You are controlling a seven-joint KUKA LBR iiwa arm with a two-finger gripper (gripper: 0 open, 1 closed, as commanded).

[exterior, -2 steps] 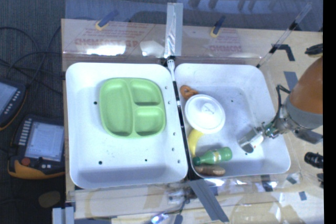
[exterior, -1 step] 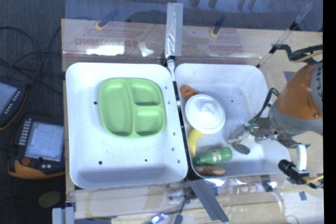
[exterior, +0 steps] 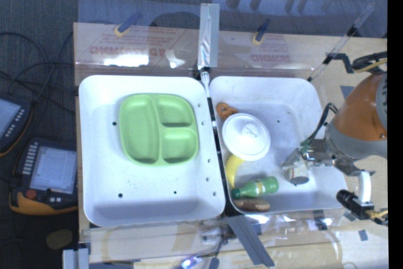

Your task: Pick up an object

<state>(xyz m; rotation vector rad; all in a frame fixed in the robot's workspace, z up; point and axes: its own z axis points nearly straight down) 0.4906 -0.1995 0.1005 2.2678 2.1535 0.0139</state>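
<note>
Two shallow white bins sit side by side on the bench. The left white bin point(exterior: 94, 198) holds a light green plastic divided plate point(exterior: 158, 128) with three compartments, lying flat near the bin's middle.

The right white bin point(exterior: 296, 88) carries the clutter. A round white lidded bowl point(exterior: 247, 135) rests near the divider between the bins, and a small orange-brown object point(exterior: 223, 111) peeks out just behind it (too much of it is hidden to tell what it is). A yellow banana-shaped piece point(exterior: 233, 168) lies partly under the bowl's front edge, running down toward a green plastic bottle point(exterior: 257, 187) that lies on its side. Just in front of the bottle, against the bin's front wall, is a brown oblong object point(exterior: 253, 204).

The grey arm with the orange band point(exterior: 364, 115) reaches in from the right, and its two-finger gripper point(exterior: 301, 164) is down inside the right bin, right of the bowl and bottle and apart from both. A small grey rounded shape sits at the fingertips; it may be a part of the gripper or a separate item, the view is too blurred to settle it. Whether the fingers are parted or closed cannot be told from here.
</note>
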